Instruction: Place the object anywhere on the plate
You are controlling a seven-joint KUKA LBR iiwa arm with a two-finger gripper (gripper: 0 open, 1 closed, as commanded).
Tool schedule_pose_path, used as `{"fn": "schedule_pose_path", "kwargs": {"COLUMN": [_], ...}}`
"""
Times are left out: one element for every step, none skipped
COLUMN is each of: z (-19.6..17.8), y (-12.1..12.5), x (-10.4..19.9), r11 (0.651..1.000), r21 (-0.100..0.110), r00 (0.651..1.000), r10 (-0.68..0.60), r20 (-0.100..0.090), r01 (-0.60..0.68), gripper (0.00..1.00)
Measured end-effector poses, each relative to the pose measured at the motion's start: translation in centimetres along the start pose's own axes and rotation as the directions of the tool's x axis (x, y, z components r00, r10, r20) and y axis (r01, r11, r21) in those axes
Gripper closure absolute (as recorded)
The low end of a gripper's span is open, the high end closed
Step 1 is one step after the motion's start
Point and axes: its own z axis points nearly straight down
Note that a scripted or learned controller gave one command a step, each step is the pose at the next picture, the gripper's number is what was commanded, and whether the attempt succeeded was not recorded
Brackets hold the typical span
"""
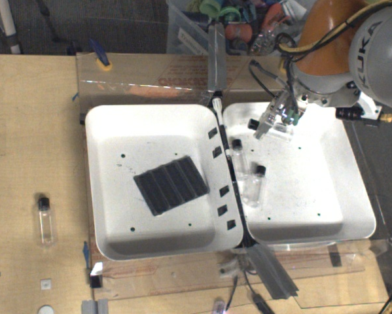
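Currently we find the gripper hovering over the far left part of the right bin. We cannot tell whether it is spread or clamped, because its tip is pale, glassy and blurred against the white floor. We see nothing there that we could safely call held.

Nearer to us, along the right bin's left wall, lie two small clear vials with black caps. The far vial sits close against that wall, and the near vial lies just beside it, toward the bin's front edge. We judge one of these to be the object.

The plate, dark and ridged, lies askew in the middle of the left bin, well apart from both vials and with nothing on it.

So we take the task to be at the picking step, with the carry and the setting-down not yet done. The next move calls for lowering the gripper over one vial, closing squarely across its body, then lifting it over the wall between the bins to the plate.

The vials are transparent and hard to outline, and we cannot say whether they touch. A spare vial lies on the bench near its left edge, outside both bins. The arm is cut off at the top right corner.
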Motion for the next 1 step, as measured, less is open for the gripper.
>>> {"fn": "schedule_pose_path", "kwargs": {"z": [-1.11], "y": [0.06], "x": [-0.13], "r11": [1.000], "r21": [-0.005], "r00": [1.000], "r10": [0.002], "r20": [0.005], "r01": [-0.002], "gripper": [1.00]}}
